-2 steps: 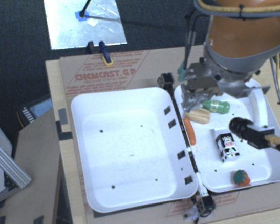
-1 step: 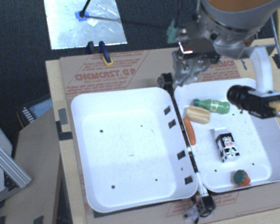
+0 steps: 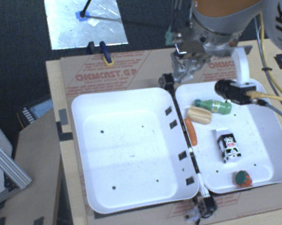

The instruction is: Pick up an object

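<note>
The right bin holds several small objects. A green bottle lies on its side near the back, touching a tan bread-like block. An orange carrot lies along the bin's left wall. A black and white cow-patterned carton sits in the middle, and a red and green strawberry rests near the front edge. My gripper hangs over the back left corner of the right bin, above and behind the bottle, with nothing visibly in it.
The left bin sits beside the right one, joined by black clips along the divider. A black cylinder with a yellow cable hangs from the arm over the right bin's back. Cardboard lies beneath both bins.
</note>
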Controlling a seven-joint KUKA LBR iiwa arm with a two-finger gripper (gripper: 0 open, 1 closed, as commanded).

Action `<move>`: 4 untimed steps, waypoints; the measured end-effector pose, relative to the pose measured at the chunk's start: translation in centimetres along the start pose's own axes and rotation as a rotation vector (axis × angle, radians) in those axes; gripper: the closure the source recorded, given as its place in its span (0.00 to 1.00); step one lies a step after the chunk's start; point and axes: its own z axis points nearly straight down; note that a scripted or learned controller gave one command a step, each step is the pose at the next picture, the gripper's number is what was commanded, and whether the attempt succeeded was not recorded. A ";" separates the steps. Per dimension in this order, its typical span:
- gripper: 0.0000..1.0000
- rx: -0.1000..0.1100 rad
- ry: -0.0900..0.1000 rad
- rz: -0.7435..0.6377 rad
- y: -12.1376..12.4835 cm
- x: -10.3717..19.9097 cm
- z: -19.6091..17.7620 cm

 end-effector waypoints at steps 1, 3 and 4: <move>1.00 -0.016 0.004 -0.010 10.3 3.7 -5.3; 1.00 0.005 0.001 -0.002 -0.1 2.3 1.1; 1.00 0.009 0.001 -0.003 -7.4 0.4 9.7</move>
